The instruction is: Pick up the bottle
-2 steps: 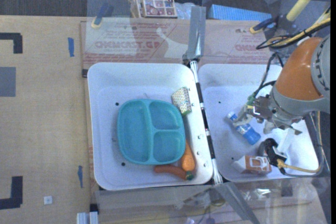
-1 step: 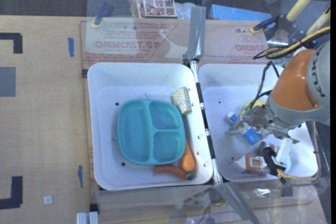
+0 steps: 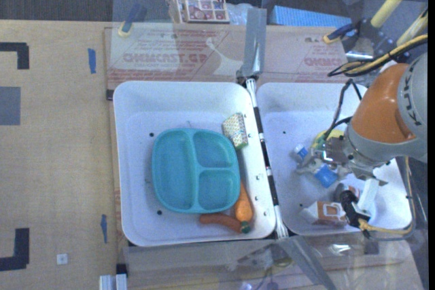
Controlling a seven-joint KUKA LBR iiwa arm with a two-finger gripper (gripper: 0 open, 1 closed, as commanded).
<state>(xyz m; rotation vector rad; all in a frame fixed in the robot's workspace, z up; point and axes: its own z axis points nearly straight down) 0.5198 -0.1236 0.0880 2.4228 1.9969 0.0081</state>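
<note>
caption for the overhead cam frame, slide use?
KUKA arm's gripper low in right bin among small items; teal divided plate in left bin.

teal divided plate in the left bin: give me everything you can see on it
The teal plate looks like smooth plastic, a rounded rectangle with three compartments, one long and two smaller. It lies flat, right way up, in the middle of the left bin. An orange carrot sits against its lower right edge.

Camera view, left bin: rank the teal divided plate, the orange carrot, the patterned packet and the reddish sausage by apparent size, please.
1. Teal divided plastic plate, clearly largest.
2 to 4. Orange toy carrot, yellow-patterned packet and reddish sausage-shaped toy look too alike to rank; the sausage is longer but thinner.
</note>
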